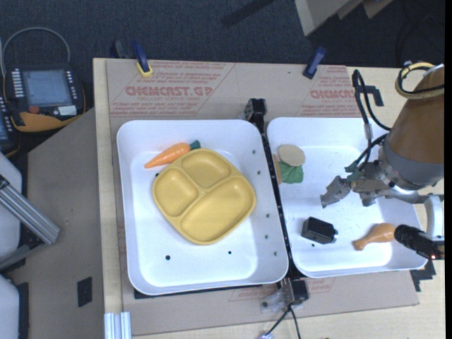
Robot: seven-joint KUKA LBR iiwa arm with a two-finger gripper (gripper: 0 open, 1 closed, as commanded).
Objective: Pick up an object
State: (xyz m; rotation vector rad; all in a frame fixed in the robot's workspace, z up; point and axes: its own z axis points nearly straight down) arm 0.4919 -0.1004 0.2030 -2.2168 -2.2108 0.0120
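A black block (318, 230) lies near the front edge of the right bin (332, 265), beside an orange drumstick-shaped toy (374, 236) toward the front right corner. The gripper (334, 192) hangs just above the block, fingers apart and holding nothing.
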